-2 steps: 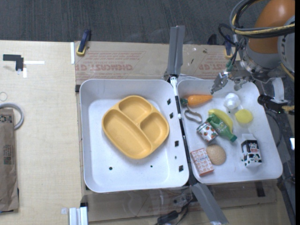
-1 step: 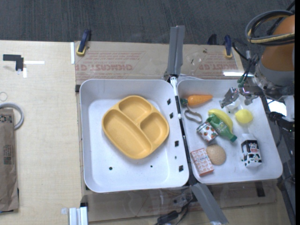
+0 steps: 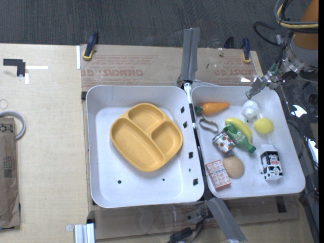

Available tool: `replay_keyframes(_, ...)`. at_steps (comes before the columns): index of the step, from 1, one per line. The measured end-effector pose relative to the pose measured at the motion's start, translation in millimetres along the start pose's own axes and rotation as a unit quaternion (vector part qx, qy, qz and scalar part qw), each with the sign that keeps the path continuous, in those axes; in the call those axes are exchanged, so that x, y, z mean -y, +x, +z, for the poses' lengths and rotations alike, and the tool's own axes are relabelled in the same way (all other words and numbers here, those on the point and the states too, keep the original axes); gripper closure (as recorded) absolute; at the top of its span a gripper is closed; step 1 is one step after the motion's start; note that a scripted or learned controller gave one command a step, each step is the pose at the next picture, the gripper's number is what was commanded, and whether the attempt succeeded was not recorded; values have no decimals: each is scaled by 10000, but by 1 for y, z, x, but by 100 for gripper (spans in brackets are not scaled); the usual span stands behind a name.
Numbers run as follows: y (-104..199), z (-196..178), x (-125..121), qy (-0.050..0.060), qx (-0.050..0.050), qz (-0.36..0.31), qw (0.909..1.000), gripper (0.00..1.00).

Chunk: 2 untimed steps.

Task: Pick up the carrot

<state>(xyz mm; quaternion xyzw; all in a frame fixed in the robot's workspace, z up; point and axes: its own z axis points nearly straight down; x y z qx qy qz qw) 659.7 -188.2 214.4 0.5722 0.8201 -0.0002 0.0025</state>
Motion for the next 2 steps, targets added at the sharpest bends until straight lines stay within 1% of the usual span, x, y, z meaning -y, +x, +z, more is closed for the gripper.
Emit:
replay_keyframes(1, 28, 52, 55, 13, -17, -277, 9996, 0)
replay_keyframes(2, 11, 9, -4, -1, -3, -877, 9962, 0)
